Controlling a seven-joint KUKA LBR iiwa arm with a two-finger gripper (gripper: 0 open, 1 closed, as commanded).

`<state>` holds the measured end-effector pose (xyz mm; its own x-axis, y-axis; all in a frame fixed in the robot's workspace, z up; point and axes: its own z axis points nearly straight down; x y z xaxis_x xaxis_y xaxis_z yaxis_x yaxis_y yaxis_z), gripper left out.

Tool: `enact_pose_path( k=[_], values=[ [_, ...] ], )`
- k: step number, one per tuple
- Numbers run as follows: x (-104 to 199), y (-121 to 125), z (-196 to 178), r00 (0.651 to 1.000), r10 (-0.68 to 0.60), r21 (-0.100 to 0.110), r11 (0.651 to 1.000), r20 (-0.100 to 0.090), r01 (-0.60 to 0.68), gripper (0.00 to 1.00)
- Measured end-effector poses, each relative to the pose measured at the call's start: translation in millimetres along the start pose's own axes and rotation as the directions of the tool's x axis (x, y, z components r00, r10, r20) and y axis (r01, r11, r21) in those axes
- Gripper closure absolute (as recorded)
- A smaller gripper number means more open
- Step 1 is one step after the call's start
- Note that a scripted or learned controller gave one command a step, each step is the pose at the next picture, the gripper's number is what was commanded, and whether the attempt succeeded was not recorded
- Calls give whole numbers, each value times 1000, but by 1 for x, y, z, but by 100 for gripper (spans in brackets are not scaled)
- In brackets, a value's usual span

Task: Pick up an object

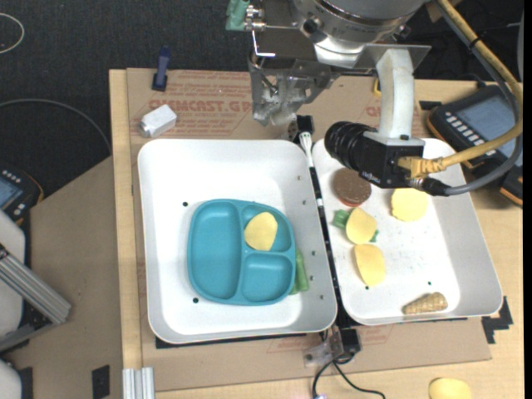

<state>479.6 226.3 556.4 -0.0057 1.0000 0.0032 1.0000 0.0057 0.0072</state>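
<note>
While I watch from the overhead camera, the gripper (278,106) hangs over the cardboard just past the far rim of the left bin (162,223), near the seam between the two bins, and I cannot tell whether it is released or clenched; I see nothing held in it. Just beside it, toward the arm's side, a black cylindrical unit (359,150) on a white bracket juts out over the far corner of the right bin (474,256). Below that unit, nearer me than the gripper, lies a brown disc (352,188), and close around it sit a small green piece (342,219) and three yellow slices: one (361,225) touching the green piece, one (370,264) nearer me again, and one (409,204) further toward the arm's side. A tan cone-shaped piece (426,304) lies well apart from the gripper at the right bin's near edge. On the other side of the seam, in front of the gripper, a teal divided tray (220,256) rests in the left bin with a yellow slice (261,231) in its upper right compartment and a green strip (301,273) against its right edge. Away from the arm, a small white block (158,120) and a blue item (161,69) lie on the cardboard.
</note>
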Motion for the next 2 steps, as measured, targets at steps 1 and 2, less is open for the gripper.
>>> enact_pose_path(
  k=[1, 2],
  values=[
    [-3, -3, 171, 1000, 8, 24, 1000, 11, -8, 100],
    [-2, 0, 12, 1000, 4, -11, 1000, -6, -4, 100]
  ],
)
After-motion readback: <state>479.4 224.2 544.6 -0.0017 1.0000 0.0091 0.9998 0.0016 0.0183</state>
